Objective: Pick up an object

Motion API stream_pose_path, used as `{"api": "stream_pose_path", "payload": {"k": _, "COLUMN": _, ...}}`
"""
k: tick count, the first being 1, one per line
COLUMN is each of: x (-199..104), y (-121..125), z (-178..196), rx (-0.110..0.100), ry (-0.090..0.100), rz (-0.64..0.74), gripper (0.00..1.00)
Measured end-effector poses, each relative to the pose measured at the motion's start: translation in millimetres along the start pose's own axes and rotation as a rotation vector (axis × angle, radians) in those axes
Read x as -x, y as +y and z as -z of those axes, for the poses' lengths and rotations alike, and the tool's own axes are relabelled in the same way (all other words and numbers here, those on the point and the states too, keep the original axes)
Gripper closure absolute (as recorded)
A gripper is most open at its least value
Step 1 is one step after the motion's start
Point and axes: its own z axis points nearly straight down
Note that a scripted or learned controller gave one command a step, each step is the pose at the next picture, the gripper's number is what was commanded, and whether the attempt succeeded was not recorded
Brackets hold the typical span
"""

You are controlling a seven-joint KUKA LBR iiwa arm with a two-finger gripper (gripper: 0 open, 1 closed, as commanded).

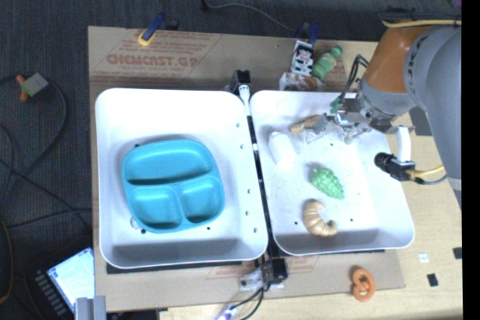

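Croissant (319, 218) near front wall of right bin (390, 232). Left bin (112, 161) holds blue divided tray (173, 184). My claw (335, 124) over right bin's back — grip state I cannot tell. Green grape bunch (328, 182) mid-bin — behind croissant.

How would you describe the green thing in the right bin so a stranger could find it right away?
Start at the right-hand white bin, the one without the blue tray. Near its middle lies a small bumpy green object, like a bunch of grapes. It sits above the tan croissant-shaped piece and below the end effector, and it is the only green item inside that bin.
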Motion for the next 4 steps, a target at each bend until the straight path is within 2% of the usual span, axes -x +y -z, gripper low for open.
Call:
{"api": "stream_pose_path", "payload": {"k": 1, "x": -41, "y": -42, "z": 52, "rx": 0.003, "ry": -0.001, "rz": 0.001, "gripper": 0.00}}
{"api": "stream_pose_path", "payload": {"k": 2, "x": -23, "y": -86, "z": -17, "rx": 0.009, "ry": -0.003, "rz": -0.001, "gripper": 0.00}}
{"api": "stream_pose_path", "payload": {"k": 3, "x": -22, "y": -85, "z": -7, "rx": 0.013, "ry": -0.006, "rz": -0.002, "gripper": 1.00}}
{"api": "stream_pose_path", "payload": {"k": 4, "x": -90, "y": -108, "z": 82, "rx": 0.004, "ry": 0.000, "rz": 0.001, "gripper": 1.00}}
